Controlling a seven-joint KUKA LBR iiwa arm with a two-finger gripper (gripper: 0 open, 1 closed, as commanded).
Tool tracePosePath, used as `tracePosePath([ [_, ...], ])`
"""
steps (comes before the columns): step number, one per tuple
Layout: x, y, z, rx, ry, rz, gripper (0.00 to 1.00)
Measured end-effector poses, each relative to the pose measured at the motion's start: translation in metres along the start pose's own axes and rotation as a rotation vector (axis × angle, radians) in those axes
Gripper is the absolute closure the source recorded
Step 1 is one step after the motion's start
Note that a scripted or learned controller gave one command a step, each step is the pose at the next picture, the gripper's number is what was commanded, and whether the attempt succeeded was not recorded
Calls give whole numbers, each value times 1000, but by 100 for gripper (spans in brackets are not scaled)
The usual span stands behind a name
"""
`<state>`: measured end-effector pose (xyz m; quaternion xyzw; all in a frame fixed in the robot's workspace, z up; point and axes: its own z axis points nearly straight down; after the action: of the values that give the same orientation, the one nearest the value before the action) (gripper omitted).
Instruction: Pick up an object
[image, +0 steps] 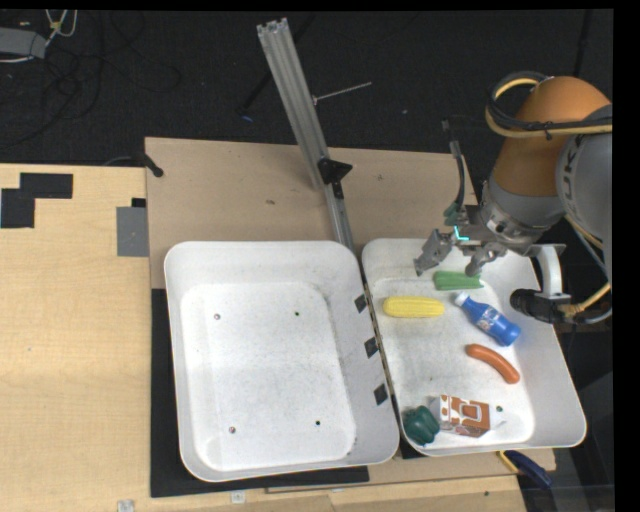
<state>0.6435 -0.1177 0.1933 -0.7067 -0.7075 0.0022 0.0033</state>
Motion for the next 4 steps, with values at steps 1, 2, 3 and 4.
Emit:
tracePosePath([
  [1, 0, 1, -3, -4, -1, -1, 0],
  [2, 5, -6, 44, 0, 0, 1, 0],
  [3, 7, -7, 98, 0, 0, 2, 0],
  [4, 5, -6, 84, -3, -1, 6, 100],
])
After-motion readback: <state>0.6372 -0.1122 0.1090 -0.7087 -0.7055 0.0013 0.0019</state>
